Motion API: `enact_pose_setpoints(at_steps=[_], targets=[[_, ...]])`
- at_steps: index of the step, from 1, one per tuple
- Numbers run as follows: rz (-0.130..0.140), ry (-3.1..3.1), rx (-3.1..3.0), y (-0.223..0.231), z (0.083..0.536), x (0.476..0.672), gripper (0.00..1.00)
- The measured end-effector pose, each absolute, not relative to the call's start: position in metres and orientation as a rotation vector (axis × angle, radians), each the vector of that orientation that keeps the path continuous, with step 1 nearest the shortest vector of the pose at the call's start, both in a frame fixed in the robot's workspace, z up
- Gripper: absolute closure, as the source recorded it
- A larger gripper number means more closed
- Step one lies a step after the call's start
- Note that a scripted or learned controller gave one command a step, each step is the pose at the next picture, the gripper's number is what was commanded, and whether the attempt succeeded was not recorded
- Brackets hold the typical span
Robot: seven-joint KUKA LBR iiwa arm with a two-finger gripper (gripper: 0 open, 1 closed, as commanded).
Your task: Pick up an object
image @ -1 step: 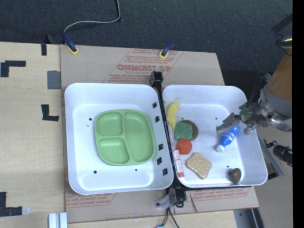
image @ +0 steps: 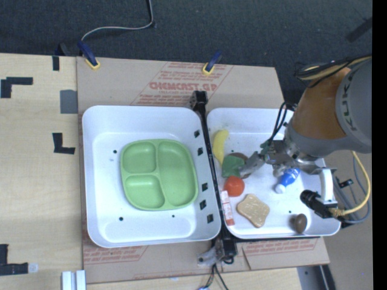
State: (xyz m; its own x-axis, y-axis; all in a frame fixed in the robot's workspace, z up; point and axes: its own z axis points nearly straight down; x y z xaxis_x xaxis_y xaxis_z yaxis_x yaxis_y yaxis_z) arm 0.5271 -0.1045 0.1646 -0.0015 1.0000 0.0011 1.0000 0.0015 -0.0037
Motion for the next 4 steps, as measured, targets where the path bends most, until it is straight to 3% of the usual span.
enact_pose_setpoints(at_steps=[1, 2, 3, 4], targets=[[-0.002, -2.223, -2.222, -0.098, 0.086, 0.560, 0.00], [-0.001, -2.225, -2.226, -0.099, 0.096, 0.561, 1.00], [0.000, -2.225, -2.225, -0.099, 0.096, 0.561, 0.00], [-0.002, -2.225, -2.221, -0.093, 0.086, 0.610, 0.00]])
